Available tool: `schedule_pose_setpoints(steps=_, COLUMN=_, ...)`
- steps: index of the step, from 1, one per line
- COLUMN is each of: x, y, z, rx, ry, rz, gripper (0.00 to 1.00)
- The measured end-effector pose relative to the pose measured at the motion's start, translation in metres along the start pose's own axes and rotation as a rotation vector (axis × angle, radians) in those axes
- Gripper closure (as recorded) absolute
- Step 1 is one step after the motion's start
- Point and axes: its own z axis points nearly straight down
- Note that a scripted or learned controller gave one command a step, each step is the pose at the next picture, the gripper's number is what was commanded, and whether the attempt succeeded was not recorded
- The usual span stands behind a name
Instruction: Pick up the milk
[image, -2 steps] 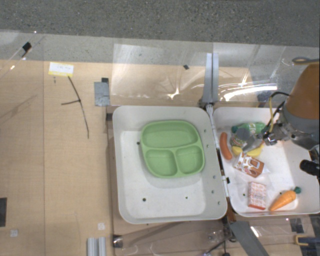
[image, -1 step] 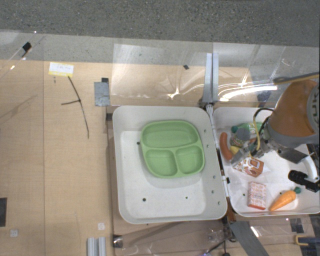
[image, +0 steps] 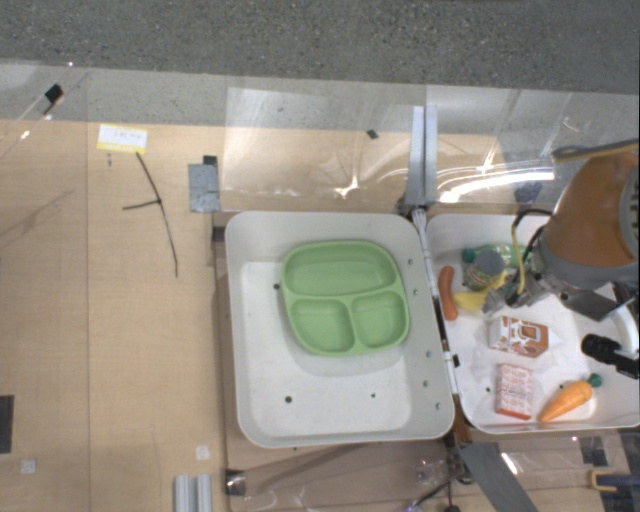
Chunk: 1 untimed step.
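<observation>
White boxy milk carton (image: 519, 337)

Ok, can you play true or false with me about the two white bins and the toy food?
1. The green three-compartment plastic plate lies in the left white bin. True.
2. The orange toy carrot lies on the green plate. False: it lies in the right white bin, near its front edge.
3. Two red-and-white cartons lie in the right bin. True.
4. The grey arm with the orange band reaches over the left bin. False: it is over the right bin.
5. The red toy sausage is in the right bin, by its left wall. True.
</observation>
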Motion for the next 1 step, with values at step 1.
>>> schedule_pose_setpoints(steps=1, x=0.0001, y=-0.0001, z=0.0002, rx=0.0, ry=0.0, rz=0.0, gripper=0.0)
